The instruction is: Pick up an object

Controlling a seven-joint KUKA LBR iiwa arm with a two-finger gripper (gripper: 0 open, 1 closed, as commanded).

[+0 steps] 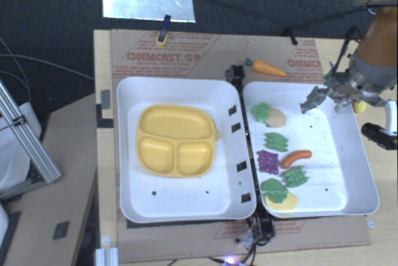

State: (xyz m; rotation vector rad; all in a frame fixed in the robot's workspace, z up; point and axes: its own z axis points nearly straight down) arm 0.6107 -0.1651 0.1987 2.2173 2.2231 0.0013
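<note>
Camera view, from the left: the left bin [124,134] holds a yellow divided plate [176,139]. The right bin [354,159] holds toy foods along its left side: a green leafy piece with a beige one [267,114], a pea pod [276,140], purple grapes [268,161], a sausage [295,158], more greens [294,177] and a green-and-yellow piece [277,192]. A carrot [267,68] lies on the table just outside. The hand [311,101] hovers above the bin's upper part, holding nothing; whether its fingers are spread I cannot tell. This looks like the approach step; next it needs to centre over one item and descend.
</note>
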